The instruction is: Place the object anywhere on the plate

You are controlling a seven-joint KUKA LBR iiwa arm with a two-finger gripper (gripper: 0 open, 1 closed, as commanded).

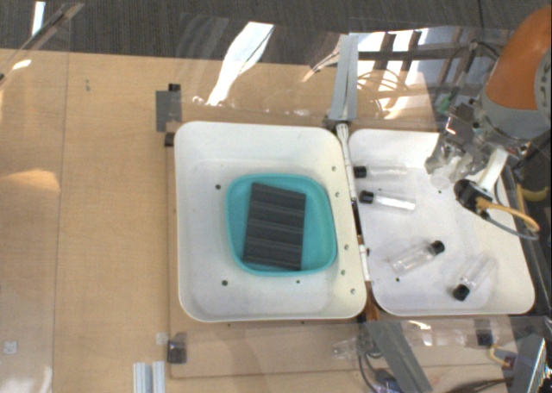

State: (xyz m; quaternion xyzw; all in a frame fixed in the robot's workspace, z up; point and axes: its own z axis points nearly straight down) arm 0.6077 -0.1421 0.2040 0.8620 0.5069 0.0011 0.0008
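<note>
Nearest the camera, in the right bin (pixel 504 249), a clear vial with a black cap (pixel 470 279) lies slanted, cap toward the near edge. Just beyond it a second capped vial (pixel 416 254) lies nearly crosswise, cap to the right.

The task's thing, a dark grey ribbed block (pixel 275 226), is in the left bin (pixel 185 210). It lies flat on the teal plate (pixel 235 210), wholly inside the plate's rim. Its long axis runs from near to far, with the far end leaning a little to the right. The ribs cross its short way. Nothing lies on top of it or touches it apart from the plate. The raised wall where the two bins meet stands between it and me.

Further back in the right bin, two more capped vials lie close to that dividing wall. One (pixel 388 201) has its cap to the left. The other (pixel 379 173), just behind it, lies almost level and also has its cap to the left.

Farthest back, my gripper (pixel 452 159) hangs over the far right corner of the right bin, well apart from the block and the plate. The metal parts blur together there, so I cannot tell whether it is apart or together. A yellow cable (pixel 511 212) loops beside my wrist.
</note>
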